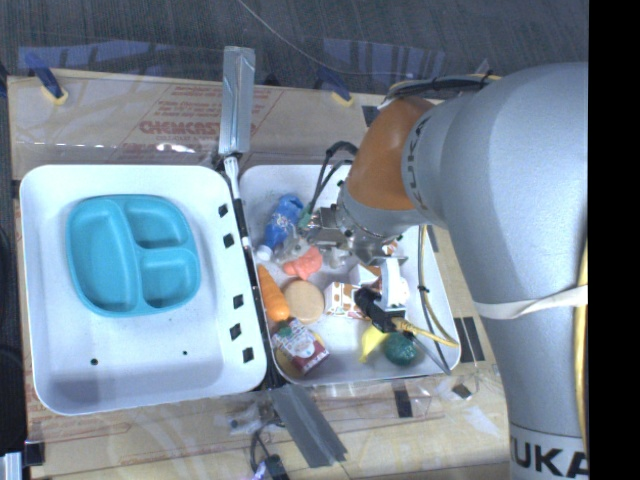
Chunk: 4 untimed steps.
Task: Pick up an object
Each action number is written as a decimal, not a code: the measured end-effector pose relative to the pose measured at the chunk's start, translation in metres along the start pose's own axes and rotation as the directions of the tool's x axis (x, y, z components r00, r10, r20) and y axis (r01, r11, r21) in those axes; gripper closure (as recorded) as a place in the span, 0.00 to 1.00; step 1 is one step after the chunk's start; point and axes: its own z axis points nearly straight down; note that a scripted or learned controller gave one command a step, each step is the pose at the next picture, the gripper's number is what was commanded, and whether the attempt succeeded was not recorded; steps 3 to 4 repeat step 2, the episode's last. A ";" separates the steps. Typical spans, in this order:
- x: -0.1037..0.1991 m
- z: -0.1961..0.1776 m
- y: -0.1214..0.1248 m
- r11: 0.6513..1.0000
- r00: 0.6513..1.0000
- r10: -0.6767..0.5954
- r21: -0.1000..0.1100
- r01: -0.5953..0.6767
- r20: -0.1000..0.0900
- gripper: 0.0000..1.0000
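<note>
The right bin holds several small objects. Among them are a blue crumpled item, a pink piece, an orange carrot, a tan round bun and a red and white packet. A small printed box, a yellow banana and a dark green ball lie nearer the front right. My gripper is low inside this bin, just right of the pink piece and the blue item. The grey arm with its orange band hides the bin's right part.
The left bin holds a light blue divided tray. A ridge with black clips separates the two bins. Cables loop around the wrist. A metal bar stands behind the bins.
</note>
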 end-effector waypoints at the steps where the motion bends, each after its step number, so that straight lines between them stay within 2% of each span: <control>1: 0.000 -0.015 0.003 1.000 1.000 -0.004 -0.009 0.004 0.000 1.00; 2: 0.015 -0.098 0.023 1.000 1.000 0.007 -0.021 -0.007 -0.001 1.00; 4: 0.015 -0.098 0.023 1.000 1.000 0.007 -0.021 -0.007 -0.001 1.00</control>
